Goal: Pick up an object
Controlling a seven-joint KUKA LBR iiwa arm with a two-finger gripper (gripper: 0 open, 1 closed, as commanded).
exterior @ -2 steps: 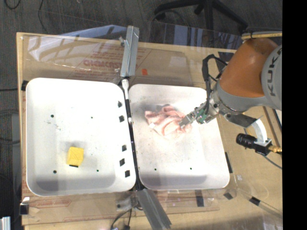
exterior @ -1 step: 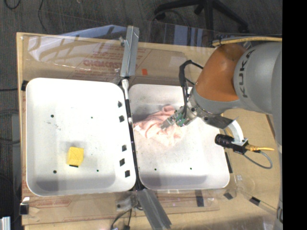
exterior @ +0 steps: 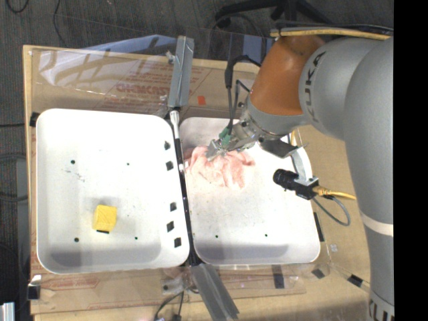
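Arm was in from the right, gripper (exterior: 221,146) down on the pink cloth (exterior: 224,167) in the right bin (exterior: 294,246), near its back-left corner. Couldn't tell how far the tips were spread or if they'd caught fabric. Best bet: pinch a raised fold, lift straight. Yellow block (exterior: 105,218) sat in left bin (exterior: 53,179), untouched.

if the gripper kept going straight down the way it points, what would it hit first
Most likely the pink cloth bunched in the right bin. The gripper points down over the cloth's upper left part, seemingly at or just above it, though depth is hard to judge from this slanted view.
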